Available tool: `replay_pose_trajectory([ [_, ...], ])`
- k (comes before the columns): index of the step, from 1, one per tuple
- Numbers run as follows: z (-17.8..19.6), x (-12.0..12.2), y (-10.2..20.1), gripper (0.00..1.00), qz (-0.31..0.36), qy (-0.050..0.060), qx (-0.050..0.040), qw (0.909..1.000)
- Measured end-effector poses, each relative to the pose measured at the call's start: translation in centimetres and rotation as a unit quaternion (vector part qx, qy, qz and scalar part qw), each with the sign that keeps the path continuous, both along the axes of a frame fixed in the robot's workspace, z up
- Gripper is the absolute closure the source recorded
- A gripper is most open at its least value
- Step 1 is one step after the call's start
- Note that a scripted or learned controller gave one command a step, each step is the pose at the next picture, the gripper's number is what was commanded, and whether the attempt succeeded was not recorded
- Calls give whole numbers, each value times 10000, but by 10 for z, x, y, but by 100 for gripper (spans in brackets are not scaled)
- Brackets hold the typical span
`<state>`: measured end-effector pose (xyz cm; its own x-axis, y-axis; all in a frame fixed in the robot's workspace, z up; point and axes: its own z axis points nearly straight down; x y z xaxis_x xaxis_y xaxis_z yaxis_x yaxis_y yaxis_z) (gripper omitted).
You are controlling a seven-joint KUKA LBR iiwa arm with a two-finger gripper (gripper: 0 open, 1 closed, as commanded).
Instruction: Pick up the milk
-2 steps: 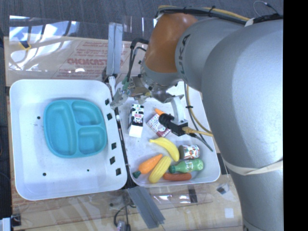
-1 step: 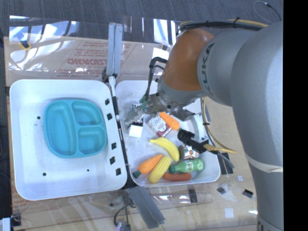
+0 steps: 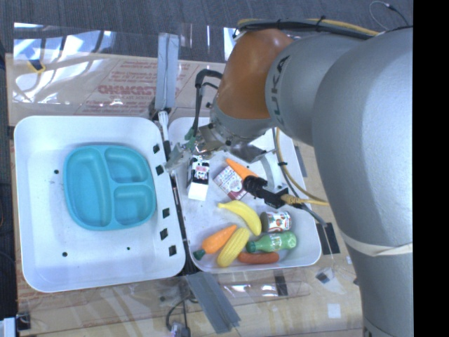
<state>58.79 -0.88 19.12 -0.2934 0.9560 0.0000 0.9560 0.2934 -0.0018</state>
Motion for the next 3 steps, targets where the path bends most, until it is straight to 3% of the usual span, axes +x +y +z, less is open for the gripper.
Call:
replay_pose_trajectory([
  [1,0,-37,-77,0,-16,12,3,10000],
  [2,0,35,-40,0,601,-3,1,9982],
  [3,0,-7,-28,0,1072,12,5,9942],
])
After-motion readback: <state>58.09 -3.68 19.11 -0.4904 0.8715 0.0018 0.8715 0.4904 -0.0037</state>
